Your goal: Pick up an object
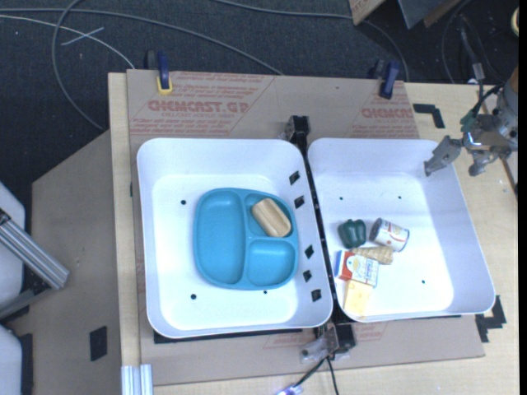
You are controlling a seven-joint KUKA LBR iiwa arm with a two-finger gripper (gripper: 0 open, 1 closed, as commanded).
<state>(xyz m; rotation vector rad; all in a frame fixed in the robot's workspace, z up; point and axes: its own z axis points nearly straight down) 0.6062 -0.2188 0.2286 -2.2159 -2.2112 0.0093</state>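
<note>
My gripper (458, 160) hangs over the far right corner of the right bin (461, 220), its two fingers spread open with nothing between them. Well to its lower left, in that bin, lie a dark green pepper (352, 233), a small can (389, 234), a tan bread-like piece (375, 254), a red and white packet (361, 270) and a yellow block (356, 298), bunched together. In the left bin (165, 220) sits a blue divided tray (222, 245) with a bread roll (271, 217) in its upper right compartment.
Black clips (298, 127) join the bins along the middle divider. Blue clamps (164, 71) hold the cardboard at the bench's back edge. Cables cross the dark floor behind. The right half of the right bin is bare white.
</note>
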